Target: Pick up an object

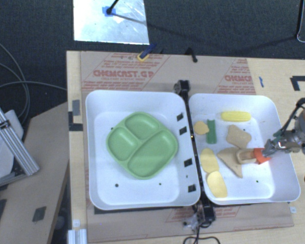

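Your hand (272, 149) hangs just right of the orange piece (261, 156), whose long axis points left; its grip state I cannot tell.

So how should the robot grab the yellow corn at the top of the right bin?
Probably across the middle of the corn, coming straight down. It lies flat and long, left to right, with bare bin floor on both long sides, so fingers can close across its narrow width.

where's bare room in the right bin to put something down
Bare floor lies along the right bin front-right corner, beyond the claw and orange piece, and by its far-right wall past the corn. Crowded: the left half, yellow slices and tan pieces.
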Robot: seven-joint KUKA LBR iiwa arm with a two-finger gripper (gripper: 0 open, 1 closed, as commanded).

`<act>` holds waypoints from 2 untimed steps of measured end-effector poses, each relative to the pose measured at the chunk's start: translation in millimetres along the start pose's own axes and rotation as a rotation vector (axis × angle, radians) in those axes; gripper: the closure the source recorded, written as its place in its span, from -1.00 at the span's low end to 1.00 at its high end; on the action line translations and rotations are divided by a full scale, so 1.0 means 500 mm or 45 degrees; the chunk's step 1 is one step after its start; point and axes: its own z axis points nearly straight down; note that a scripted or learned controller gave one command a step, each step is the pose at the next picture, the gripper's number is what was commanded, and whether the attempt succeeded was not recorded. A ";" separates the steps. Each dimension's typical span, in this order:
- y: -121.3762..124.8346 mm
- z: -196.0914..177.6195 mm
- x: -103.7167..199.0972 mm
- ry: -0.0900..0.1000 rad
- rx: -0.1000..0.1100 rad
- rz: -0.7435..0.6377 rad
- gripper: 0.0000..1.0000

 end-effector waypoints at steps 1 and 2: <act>0.003 -0.021 -0.001 -0.001 -0.005 -0.001 1.00; -0.014 -0.032 0.120 0.007 0.014 -0.009 1.00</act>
